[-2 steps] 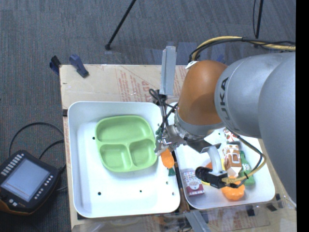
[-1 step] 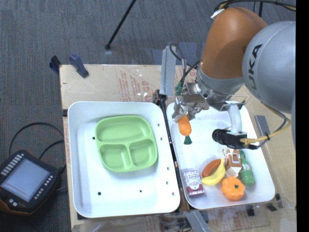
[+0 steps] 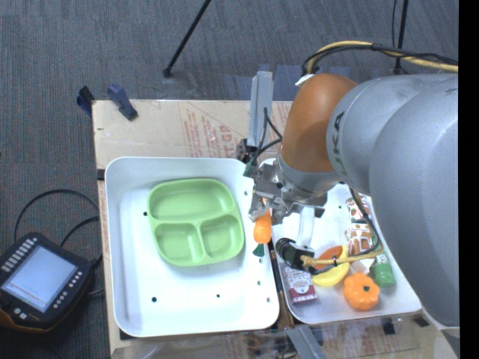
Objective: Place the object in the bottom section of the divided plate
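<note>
The grey arm [image 3: 389,163] reached in from three o'clock, its orange band [image 3: 318,122] bulging above the wrist. Below it the claw [image 3: 263,217] hung over the seam between the two white bins, and its fingers were pinching a small orange carrot-like object [image 3: 262,230] with a green tip pointing down toward six o'clock. That object sat just beside the right rim of the left bin [image 3: 127,275], at about three o'clock from the green divided plate [image 3: 196,221].

The plate lay flat in the upper half of the left bin, one long section at twelve o'clock and two smaller ones toward six. All three sections looked bare.

The right bin [image 3: 404,298] held a clutter: a yellow banana [image 3: 331,275], an orange pumpkin-shaped toy [image 3: 361,292] at five o'clock from it, a green piece [image 3: 383,275] just beside that, and a small red carton [image 3: 301,286] near the bin's left edge. On the floor at eight o'clock from the worktop [image 3: 187,126] rested a teach pendant [image 3: 41,279].
</note>
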You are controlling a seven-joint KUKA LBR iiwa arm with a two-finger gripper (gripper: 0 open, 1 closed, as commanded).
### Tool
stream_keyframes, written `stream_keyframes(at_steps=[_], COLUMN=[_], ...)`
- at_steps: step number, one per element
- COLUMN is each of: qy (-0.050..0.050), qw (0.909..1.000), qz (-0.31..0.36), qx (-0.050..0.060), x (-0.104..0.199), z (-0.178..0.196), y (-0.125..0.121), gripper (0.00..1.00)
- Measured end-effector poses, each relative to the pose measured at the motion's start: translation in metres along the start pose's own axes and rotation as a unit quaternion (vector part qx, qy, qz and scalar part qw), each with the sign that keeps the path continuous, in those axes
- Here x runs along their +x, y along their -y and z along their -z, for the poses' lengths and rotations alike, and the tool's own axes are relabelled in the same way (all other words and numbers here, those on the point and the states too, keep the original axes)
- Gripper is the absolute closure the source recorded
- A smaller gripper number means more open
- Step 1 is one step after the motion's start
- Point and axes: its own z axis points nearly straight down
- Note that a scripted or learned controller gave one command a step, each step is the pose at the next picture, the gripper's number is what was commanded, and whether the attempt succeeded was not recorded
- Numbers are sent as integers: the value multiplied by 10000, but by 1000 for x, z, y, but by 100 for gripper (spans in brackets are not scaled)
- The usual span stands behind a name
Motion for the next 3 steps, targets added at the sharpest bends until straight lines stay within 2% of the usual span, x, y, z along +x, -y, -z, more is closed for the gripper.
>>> stream_keyframes(at_steps=[1, 2, 3], qy=[2, 9, 10], qw=[9984, 9973, 9973], qz=[-567, -730, -728], qx=[-21, -17, -17], x=[69, 75, 75], z=[79, 116, 117], y=[-52, 76, 76], gripper=[100, 100, 0])
